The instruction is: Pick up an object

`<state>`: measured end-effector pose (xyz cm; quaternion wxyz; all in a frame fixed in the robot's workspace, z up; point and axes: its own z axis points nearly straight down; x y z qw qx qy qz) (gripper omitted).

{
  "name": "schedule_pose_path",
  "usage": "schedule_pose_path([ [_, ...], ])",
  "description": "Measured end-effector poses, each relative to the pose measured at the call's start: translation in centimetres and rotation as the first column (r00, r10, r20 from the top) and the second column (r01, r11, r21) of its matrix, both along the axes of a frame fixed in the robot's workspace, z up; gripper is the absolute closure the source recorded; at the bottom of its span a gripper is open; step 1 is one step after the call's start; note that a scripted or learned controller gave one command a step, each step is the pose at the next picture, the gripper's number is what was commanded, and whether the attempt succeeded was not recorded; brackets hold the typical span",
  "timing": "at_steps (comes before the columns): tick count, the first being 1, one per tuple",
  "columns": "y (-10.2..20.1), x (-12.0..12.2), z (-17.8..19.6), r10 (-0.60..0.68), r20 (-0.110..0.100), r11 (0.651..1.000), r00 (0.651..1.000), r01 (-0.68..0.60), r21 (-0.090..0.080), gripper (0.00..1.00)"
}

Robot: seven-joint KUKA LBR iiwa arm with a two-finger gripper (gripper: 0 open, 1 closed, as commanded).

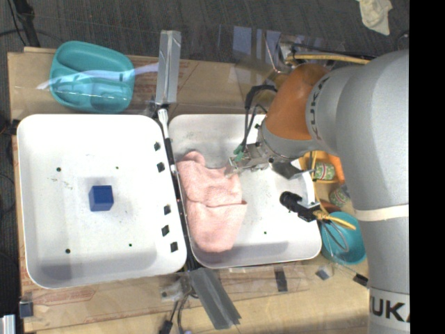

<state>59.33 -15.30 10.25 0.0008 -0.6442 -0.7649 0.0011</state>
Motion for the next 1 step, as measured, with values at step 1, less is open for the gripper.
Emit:
schedule_pose_path([
  [1, 5.99, 6.4, 9.86, -0.13, 0.002, 0.992, 0.992, 0.13, 0.0, 1.0],
])
